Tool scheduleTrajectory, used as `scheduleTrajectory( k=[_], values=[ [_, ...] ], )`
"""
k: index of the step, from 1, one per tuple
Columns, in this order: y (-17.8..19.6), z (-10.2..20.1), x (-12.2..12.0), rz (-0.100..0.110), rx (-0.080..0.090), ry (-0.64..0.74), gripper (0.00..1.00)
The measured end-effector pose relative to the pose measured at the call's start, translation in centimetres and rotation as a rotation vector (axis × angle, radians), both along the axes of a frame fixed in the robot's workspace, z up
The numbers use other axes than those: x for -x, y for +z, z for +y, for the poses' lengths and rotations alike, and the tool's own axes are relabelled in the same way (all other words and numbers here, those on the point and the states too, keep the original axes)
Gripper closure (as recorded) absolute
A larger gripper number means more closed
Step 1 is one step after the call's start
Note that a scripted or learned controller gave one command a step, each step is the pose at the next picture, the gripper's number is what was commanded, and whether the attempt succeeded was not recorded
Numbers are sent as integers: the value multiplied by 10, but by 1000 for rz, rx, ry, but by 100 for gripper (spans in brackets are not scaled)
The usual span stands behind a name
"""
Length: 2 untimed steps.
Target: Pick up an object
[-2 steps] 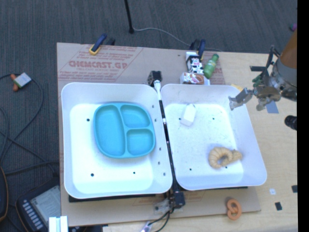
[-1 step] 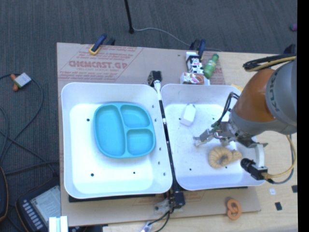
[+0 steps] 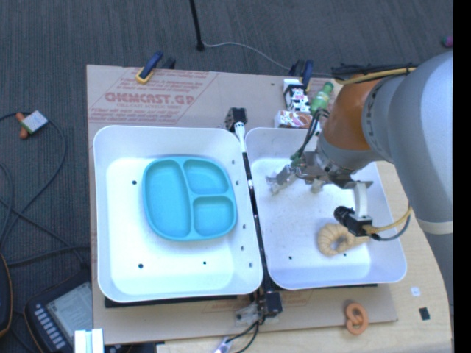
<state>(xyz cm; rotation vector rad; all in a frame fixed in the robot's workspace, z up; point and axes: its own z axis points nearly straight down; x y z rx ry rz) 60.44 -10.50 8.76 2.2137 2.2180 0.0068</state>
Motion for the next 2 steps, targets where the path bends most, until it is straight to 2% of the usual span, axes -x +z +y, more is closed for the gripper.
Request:
scheduleTrajectory(
  k=[1, 2],
  values=[
    [11, -1, -1, -2, 2, -1, 100],
    [73, 7, 34, 8, -2, -1, 100]
  ],
)
